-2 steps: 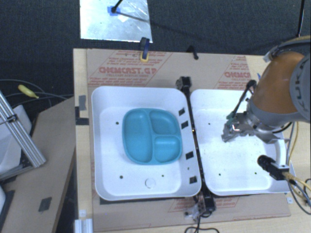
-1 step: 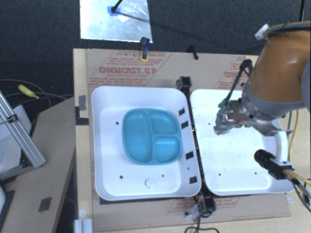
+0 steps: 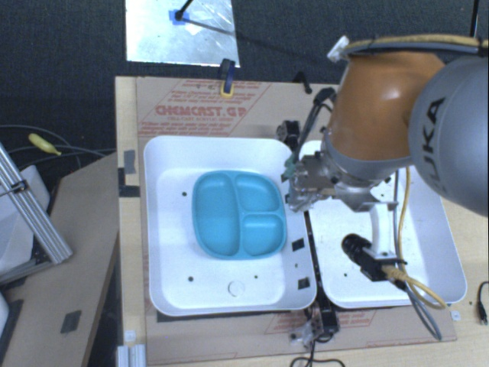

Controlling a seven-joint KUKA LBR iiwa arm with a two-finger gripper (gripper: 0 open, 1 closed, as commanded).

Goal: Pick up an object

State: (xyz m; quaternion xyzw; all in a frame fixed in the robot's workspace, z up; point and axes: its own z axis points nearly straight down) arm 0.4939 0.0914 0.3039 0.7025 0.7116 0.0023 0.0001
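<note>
We look down on a table (image 3: 126, 121) covered by a brown sheet (image 3: 202, 102) with red print, and on it two white bins sit side by side, their inner walls touching. The left bin (image 3: 168, 205) holds the one thing we can see to pick: a blue plate (image 3: 237, 212), lying flat near the middle of the bin floor, a little toward the right wall. The plate is split into three wells (one large at the left, two smaller at the right, one above the other), and all three look bare.

The arm (image 3: 382, 105) reaches in from the right, and its grey and orange bulk covers much of the right bin (image 3: 439, 235). The hand (image 3: 299, 193) hangs low over the line where the two bins meet, just beside the plate's right edge. We cannot tell whether it touches the plate. We also cannot tell whether the hand is released or clenched, since the wrist above it hides the tips, and we see nothing gripped in it.

Beyond the table's far edge a shiny silver sheet (image 3: 179, 21) lies on dark carpet. A small blue and yellow clamp (image 3: 227, 79) sits at the top edge of the brown sheet.
</note>
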